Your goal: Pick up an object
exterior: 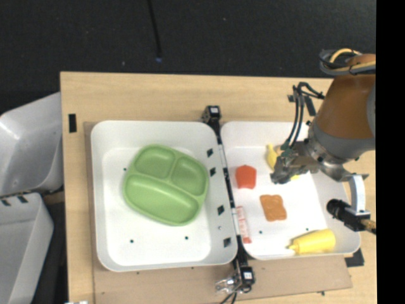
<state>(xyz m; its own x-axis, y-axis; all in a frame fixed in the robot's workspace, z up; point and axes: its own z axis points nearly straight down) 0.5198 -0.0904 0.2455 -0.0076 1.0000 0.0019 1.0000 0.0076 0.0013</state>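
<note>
Jaws [283, 171] low in right bin [253, 246], over a yellow piece [273, 155]. Spread or pressed together: cannot tell. Red block [246, 177] just left

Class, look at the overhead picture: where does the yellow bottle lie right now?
The yellow bottle lies on its side in the right bin, near that bin's front right corner, below and to the right of the orange-brown slice.
</note>
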